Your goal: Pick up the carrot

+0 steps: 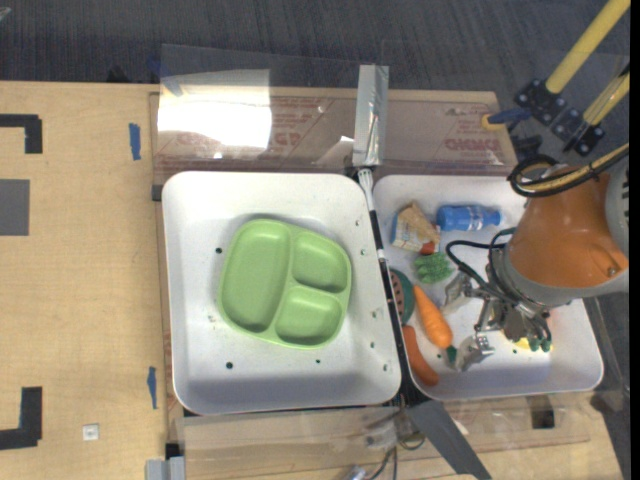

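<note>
The carrot (432,318) lies in the right bin (575,373), orange with a green tip at its lower end, slanting from upper left to lower right. My gripper (478,336) hangs just to the right of it, low over the bin floor, under the orange wrist band (565,238). The fingers (470,353) look spread and the carrot is beside them, not between them.
In the right bin also lie a blue bottle (468,216), a tan piece (415,226), a small green and red item (432,266) and an orange-red item (417,356) at the left wall. The left bin (190,268) holds a green divided plate (285,282).
</note>
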You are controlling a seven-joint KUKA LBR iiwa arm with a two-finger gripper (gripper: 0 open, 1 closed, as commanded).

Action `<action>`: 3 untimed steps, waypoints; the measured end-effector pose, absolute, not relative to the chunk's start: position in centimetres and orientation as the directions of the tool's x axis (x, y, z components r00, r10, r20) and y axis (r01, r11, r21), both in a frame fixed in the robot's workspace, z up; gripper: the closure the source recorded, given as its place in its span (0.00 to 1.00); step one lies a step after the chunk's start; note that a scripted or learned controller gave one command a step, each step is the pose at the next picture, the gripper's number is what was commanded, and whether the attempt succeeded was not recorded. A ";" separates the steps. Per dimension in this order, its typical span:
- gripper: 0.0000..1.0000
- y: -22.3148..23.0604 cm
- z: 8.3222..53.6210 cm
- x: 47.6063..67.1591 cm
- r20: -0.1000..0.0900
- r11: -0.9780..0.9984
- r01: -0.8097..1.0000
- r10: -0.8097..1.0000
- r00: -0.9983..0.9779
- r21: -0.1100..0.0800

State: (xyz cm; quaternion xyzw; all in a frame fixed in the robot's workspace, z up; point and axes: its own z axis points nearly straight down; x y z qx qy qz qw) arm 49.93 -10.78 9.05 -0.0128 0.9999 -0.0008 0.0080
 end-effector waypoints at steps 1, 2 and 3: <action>0.00 -9.8 9.1 49.9 -0.014 0.994 0.108 0.108 -0.994 -0.003; 0.00 -9.8 9.1 49.9 -0.014 0.994 0.108 0.108 -0.994 -0.003; 0.00 -9.8 9.1 49.9 -0.014 0.994 0.108 0.107 -0.994 -0.003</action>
